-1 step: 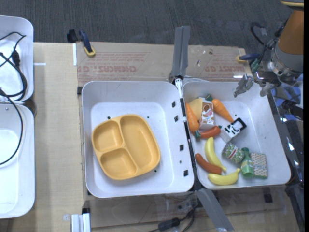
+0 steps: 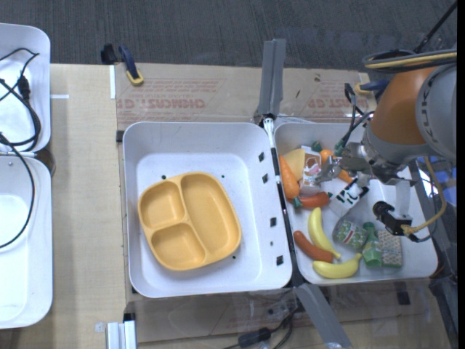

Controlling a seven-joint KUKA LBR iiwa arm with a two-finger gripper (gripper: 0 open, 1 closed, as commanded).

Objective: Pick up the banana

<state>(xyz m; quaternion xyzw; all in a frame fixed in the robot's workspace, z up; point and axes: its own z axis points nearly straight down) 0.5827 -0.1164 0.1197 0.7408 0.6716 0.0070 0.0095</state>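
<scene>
Starting at nine o'clock, I see the left bin [image 2: 138, 195] holding a yellow divided plate [image 2: 190, 220]. Moving to three o'clock, the right bin [image 2: 425, 264] is crowded with toy food. The banana [image 2: 318, 231] lies near its lower middle, long axis running roughly twelve to five, with a hot dog [image 2: 314, 247] just beside it and a second yellow fruit [image 2: 338, 269] below. My gripper [image 2: 336, 167] hovers over the pile near the bin's top; I cannot tell its opening. From the gripper, the banana sits at about seven o'clock, so I judge a downward-left shift comes next.
</scene>
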